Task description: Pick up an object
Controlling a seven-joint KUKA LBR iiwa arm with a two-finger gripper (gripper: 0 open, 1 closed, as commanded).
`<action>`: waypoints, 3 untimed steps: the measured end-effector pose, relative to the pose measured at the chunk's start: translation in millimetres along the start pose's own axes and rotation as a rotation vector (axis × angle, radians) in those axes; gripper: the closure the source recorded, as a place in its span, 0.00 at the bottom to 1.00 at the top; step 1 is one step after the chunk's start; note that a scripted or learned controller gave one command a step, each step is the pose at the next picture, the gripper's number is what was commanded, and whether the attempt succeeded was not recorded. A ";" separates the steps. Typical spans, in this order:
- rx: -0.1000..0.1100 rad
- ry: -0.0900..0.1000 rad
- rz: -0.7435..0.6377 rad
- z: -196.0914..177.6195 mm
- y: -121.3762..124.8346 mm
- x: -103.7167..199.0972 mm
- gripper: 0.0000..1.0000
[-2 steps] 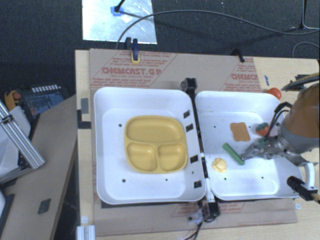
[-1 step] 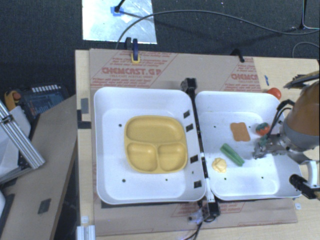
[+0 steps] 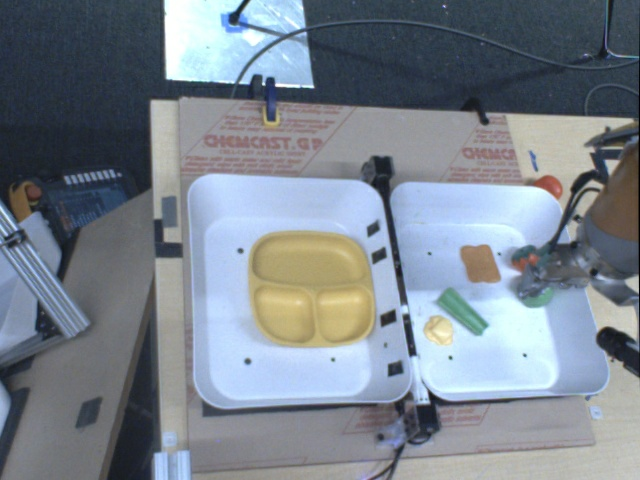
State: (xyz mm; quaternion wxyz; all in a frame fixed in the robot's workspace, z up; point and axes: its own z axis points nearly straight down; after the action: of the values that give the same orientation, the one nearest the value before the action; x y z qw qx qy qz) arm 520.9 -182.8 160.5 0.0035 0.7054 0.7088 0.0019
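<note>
Under my gripper (image 3: 537, 286), at the right bin's far-right side: one small green round object (image 3: 537, 297), partly hidden, with an orange-red bit (image 3: 522, 258) just beside the tool. I judge this the target, since the tool sits low over it; whether it is gripped, or how the tool is set, I cannot tell.

Just beyond the gripper, toward the bin's middle: one flat tan-orange toast-like piece (image 3: 480, 263). Farther out, nearer me: one green wedge-shaped block (image 3: 461, 310), one small yellow lumpy piece (image 3: 438, 330) beside it.

Containing all: right shallow white bin (image 3: 500, 373).

Well apart, in the left shallow white bin (image 3: 215, 268): one yellow three-compartment plastic tray (image 3: 305, 288), likely the drop place.
</note>
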 end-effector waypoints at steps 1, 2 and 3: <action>-0.001 0.000 0.000 -59.8 -0.1 7.7 1.00; -0.001 -0.001 -0.001 -114.0 2.4 7.1 1.00; 0.003 0.003 -0.004 -112.1 24.8 47.5 1.00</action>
State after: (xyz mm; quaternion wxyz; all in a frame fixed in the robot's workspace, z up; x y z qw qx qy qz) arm 544.6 -134.9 272.8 0.0016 0.7041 0.7101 0.0017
